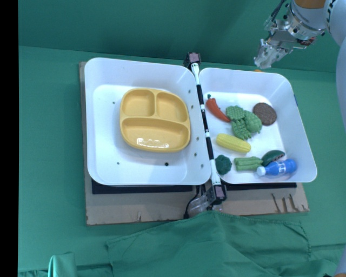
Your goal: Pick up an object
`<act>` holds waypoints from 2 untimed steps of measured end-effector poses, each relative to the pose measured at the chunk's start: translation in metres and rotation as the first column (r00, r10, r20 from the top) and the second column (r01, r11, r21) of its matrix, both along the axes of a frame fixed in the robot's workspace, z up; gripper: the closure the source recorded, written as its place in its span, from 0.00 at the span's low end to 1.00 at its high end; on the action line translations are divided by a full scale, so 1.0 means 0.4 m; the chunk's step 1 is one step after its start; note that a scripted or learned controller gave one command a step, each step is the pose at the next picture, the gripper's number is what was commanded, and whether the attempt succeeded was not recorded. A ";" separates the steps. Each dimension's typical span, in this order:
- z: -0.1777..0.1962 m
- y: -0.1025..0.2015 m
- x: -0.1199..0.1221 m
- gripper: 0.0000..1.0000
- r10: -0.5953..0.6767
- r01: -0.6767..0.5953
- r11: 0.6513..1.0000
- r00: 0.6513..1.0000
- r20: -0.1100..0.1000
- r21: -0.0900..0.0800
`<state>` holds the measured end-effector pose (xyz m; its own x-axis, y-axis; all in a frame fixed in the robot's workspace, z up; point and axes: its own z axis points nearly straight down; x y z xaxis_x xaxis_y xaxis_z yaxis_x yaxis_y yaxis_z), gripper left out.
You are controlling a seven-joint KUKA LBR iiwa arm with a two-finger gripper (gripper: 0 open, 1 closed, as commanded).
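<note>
A single camera sits fixed above the bench and looks down on it at a slant from the front, so the near edge lies low in the picture and the far edge high. It stands far enough back to take in both white bins whole: the left bin [102,116] and the right bin [300,146], side by side near the middle. Green cloth [48,135] surrounds them. The arm [303,13] comes in at the upper right corner.

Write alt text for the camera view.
The gripper hovers above the far edge of the right bin, which holds toy foods and a blue bottle. The left bin holds a yellow divided plate.
</note>
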<state>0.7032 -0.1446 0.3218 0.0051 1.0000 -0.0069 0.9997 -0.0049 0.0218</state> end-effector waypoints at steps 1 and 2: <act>-0.170 -0.066 -0.184 1.00 -0.003 0.003 1.000 1.000 -0.027 0.006; -0.076 -0.051 -0.236 1.00 0.001 -0.001 1.000 1.000 -0.015 0.005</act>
